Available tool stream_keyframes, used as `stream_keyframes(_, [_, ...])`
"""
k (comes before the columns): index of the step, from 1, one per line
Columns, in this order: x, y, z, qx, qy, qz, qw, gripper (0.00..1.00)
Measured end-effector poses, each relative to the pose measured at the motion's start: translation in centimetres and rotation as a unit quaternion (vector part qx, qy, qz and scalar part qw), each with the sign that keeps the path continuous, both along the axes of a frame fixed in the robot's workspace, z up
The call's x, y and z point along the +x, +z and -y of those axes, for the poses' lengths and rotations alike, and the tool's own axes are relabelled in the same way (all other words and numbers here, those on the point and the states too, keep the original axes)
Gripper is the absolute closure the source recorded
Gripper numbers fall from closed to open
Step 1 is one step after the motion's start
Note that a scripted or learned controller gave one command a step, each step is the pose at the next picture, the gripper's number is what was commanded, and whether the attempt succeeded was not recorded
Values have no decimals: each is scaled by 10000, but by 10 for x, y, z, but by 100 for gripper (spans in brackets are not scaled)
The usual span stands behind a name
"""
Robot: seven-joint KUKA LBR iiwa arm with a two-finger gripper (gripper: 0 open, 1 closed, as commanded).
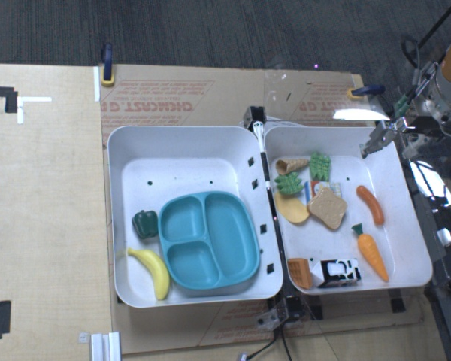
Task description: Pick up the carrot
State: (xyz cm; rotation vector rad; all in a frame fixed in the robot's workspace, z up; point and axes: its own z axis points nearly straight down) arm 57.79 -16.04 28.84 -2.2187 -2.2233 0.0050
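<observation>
Left bin [120, 201]: a green pepper [145, 223] and a banana [154, 270] lie at its left side, beside a teal tray [209, 238] with three compartments.

Right bin [410, 201]: toy food is heaped near its left wall, with a cone [293, 164], greens [289, 183], a bread slice [329, 208] and a yellow wedge [293, 209]; a small carton [338, 272] sits at the near edge.

Sausage [370, 204]: lies alone toward the right wall, just beyond the target.

Carrot [370, 253]: rests on the right bin's floor, near right corner, leaf end pointing far and left, tip toward the near wall; clear of its neighbours.

Gripper [376, 143]: poised at the right bin's far right corner, well apart from the carrot; whether the claw is spread or pressed together cannot be told.

Step in hand: by the look of it, the approach, with nothing yet picked up.

Next move: likely calls for travel toward the near side, lining up across the carrot's slim body, then a descent clear of the sausage and the bin wall.
</observation>
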Motion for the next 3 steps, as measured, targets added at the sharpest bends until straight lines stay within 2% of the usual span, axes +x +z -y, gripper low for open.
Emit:
stream_keyframes(1, [-58,-180,6,11,1036,0,9946,0])
stream_keyframes(2, [-100,-197,28,17,-105,7,9999,0])
stream_keyframes(3, [-98,-188,29,9,-129,21,9999,100])
